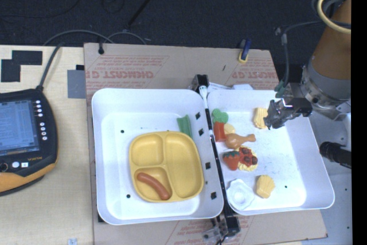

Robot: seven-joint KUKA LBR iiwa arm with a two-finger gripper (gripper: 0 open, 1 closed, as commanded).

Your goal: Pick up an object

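Yellow plate (172, 153) holds 1 sausage (153, 185).

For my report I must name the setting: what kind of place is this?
Probably a robotics lab bench. A teach pendant lies at the left, two white bins hold toy food on cardboard, and the arm's gripper hangs over the right bin.

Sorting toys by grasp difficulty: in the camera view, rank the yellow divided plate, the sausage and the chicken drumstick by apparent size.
1. Yellow divided plate, clearly largest.
2. Sausage.
3. Chicken drumstick, looking only slightly smaller than the sausage, so their order is unsure.
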